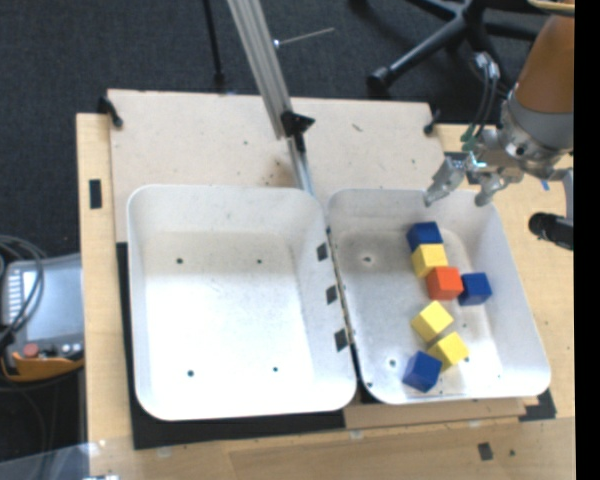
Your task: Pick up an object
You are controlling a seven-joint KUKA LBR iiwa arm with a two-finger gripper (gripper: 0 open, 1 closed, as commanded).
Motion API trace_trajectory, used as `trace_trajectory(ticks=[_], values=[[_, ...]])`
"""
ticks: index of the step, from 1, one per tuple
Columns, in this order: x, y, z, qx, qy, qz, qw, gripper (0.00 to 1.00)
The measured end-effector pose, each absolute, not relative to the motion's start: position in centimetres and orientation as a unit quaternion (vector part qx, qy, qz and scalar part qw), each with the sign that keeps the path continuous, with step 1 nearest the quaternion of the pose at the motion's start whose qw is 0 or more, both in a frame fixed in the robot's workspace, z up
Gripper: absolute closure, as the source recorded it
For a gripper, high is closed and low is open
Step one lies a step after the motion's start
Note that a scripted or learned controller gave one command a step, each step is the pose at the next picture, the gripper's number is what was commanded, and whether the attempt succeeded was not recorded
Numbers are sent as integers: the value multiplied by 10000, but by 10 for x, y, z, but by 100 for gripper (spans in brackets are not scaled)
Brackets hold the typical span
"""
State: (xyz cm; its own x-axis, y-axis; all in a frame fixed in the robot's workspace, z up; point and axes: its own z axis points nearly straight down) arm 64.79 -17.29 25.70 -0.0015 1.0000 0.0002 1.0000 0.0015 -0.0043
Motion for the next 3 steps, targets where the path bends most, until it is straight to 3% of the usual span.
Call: trace_trajectory(ticks=[1, 3], values=[[649, -173, 260, -7057, -7085, 9, -10, 0], [652, -171, 176, -7055, -7088, 15, 4, 0]])
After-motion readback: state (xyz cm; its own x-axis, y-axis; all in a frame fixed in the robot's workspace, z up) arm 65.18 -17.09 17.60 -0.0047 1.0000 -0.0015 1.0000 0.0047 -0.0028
